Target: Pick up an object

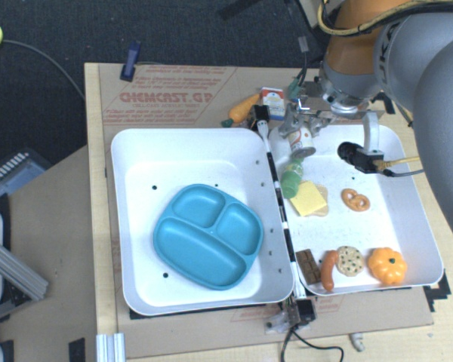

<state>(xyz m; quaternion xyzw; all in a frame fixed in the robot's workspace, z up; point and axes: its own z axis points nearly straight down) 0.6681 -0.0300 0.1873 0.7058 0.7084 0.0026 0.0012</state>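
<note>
- Your gripper (300,138) hangs over the 11 o'clock corner of the right shallow white bin (417,202), close to the wall it shares with the left shallow white bin (136,164).
- From this slant you cannot tell whether the gripper is spread or closed, and you can see nothing held in it.
- The nearest thing to pick is the small green rounded plastic piece (292,181), just at 6 o'clock from the gripper and tight against the shared wall.
- Touching that green piece at its 4 o'clock side is the pale yellow cheese-like slab (310,200).
- At 3 o'clock from the slab, apart from it, you have the small brown pretzel (355,200) on bare bin floor.
- Along the 6 o'clock edge of the right bin sits a row. At its 9 o'clock end is the dark brown chocolate-bar block (308,265), then the reddish sausage (329,271).
- The row continues with the round speckled cookie (350,261), which touches the sausage, and ends with the orange toy pumpkin (386,266).
- The left bin holds the light blue divided plastic plate (208,236), lying flat toward its 5 o'clock part.
- Outside the bins, at 10 o'clock from the gripper, an orange carrot-shaped toy (243,109) lies on the brown cardboard sheet (166,93).
</note>
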